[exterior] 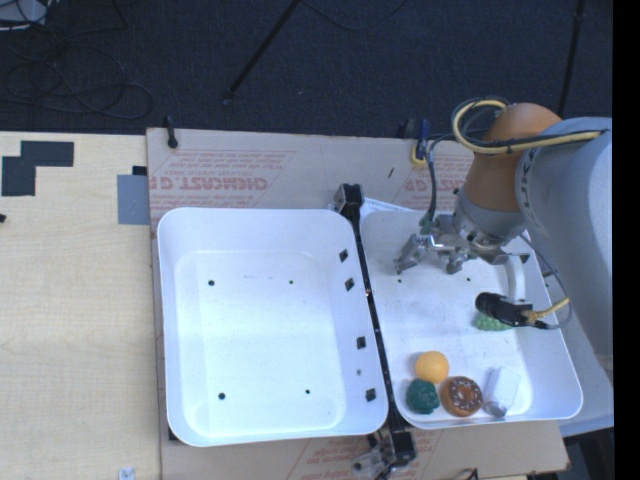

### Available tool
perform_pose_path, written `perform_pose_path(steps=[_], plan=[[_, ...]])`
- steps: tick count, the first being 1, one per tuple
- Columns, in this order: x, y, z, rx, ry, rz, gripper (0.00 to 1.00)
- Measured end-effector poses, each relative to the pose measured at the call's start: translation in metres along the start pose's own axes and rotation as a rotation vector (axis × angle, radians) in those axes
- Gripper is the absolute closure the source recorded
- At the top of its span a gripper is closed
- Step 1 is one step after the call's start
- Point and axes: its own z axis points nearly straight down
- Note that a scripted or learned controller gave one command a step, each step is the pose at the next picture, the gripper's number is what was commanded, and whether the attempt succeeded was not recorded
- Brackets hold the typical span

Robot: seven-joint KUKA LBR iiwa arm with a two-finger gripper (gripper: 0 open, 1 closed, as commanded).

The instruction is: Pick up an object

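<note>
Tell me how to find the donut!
Look in the right bin, down at its near edge where small things cluster. The donut sits between a dark green lump and a white block, just below an orange ball. It is the brown ring with sprinkles.

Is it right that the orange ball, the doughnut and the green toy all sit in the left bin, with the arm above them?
Not quite. The camera view shows the orange ball, the doughnut and the green toy at the near end of the right bin, not the left bin. The arm does reach over that same right bin, further back.
</note>
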Motion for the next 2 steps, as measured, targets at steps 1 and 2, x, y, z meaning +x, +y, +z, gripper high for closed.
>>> perform_pose_path(steps=[1,2], plan=[[0.005,0.000,0.000,0.002,0.000,-0.001,0.00],[0.033,0.000,0.000,0.003,0.001,-0.001,0.00]])
